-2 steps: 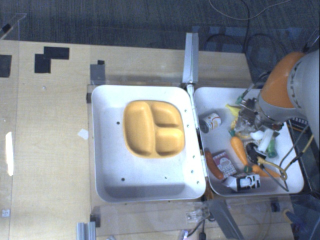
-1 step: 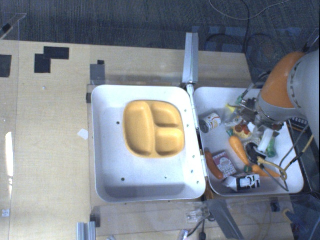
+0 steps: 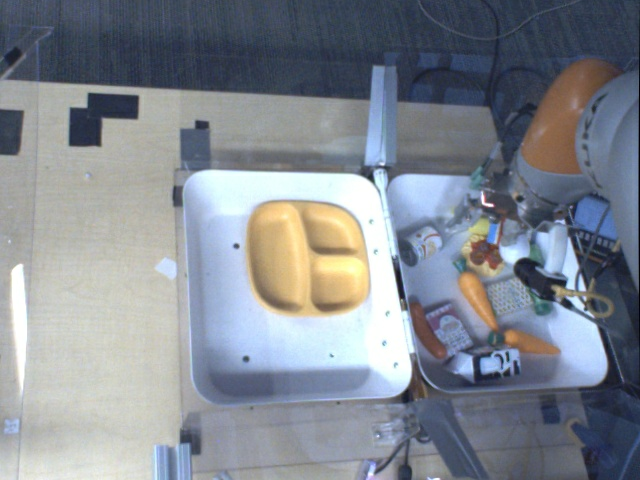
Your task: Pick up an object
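Gripper [image 3: 492,208] low over right bin [image 3: 590,363], near its far edge; its opening, cannot tell. Red-yellow toy [image 3: 484,252] just below-left of it, touching or not unclear. Carrot [image 3: 478,301] beyond, long axis running diagonally away.

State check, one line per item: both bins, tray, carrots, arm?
left bin: holds a yellow divided tray, upright
right bin: cluttered with small items
carrot: lying flat, mid-bin
second carrot: flat, near front edge
arm: over right bin's far side
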Controlling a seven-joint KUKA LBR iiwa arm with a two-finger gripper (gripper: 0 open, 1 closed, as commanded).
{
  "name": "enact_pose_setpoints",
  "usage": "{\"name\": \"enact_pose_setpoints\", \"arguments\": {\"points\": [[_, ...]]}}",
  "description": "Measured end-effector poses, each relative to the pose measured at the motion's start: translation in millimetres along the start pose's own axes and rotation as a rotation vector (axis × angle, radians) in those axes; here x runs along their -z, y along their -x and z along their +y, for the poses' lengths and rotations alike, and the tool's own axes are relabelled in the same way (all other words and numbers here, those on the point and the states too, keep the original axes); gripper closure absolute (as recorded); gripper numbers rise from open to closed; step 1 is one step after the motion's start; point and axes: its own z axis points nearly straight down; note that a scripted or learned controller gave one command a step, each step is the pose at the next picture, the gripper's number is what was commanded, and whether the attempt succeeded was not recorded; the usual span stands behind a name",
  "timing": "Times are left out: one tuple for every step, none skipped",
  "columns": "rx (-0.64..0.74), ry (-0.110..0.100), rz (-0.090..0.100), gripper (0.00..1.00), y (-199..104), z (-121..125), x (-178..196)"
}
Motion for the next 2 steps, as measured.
{"name": "enact_pose_setpoints", "arguments": {"points": [[0.025, 0.001, 0.001, 0.0, -32, 27, 36], [0.036, 0.002, 0.001, 0.0, 3, 13, -42]]}}
